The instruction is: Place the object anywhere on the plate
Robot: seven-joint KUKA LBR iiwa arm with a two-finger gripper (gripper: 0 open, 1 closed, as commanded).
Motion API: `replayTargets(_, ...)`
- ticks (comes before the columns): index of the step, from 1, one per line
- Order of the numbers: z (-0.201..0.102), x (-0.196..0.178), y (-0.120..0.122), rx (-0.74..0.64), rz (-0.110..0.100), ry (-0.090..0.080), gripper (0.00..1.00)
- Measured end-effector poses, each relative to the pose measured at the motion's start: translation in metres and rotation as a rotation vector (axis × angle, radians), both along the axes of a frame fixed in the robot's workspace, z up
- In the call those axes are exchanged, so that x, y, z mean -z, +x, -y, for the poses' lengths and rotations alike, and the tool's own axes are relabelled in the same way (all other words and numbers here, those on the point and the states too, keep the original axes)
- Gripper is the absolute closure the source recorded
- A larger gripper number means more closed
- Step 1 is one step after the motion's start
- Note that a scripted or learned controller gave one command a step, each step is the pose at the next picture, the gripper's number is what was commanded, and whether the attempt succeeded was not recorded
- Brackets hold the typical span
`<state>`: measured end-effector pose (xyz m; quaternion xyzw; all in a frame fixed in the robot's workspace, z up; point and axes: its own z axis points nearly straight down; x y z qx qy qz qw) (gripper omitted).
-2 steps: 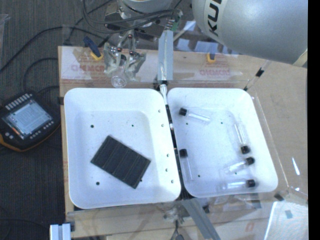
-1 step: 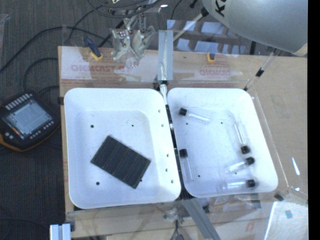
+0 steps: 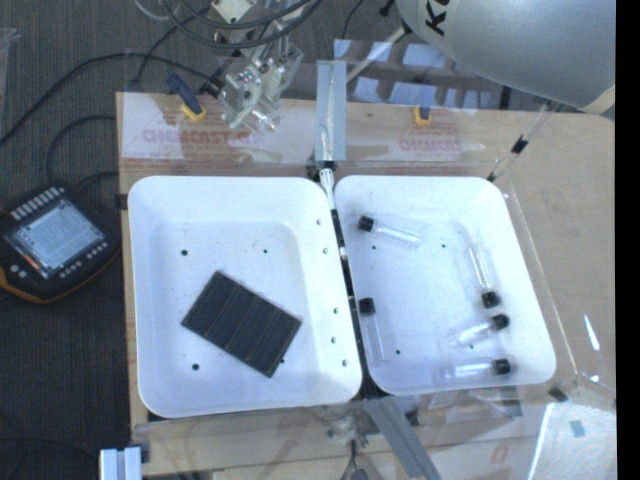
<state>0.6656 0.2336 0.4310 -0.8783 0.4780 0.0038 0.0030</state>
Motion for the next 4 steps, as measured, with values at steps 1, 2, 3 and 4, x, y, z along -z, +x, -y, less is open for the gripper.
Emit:
replayTargets(1,0.001,0.003,0.004,0.523,-0.005,-0.005,1.00)
replayTargets(2,0.001,0.000,0.005,0.228,-0.001,-0.003,1.00)
replayTargets(3,0.000,-0.007,0.007,0.231,-0.005,0.007,1.00)
replayTargets(4,0.000,-0.014,0.009,0.235,-0.009,0.016,1.00)
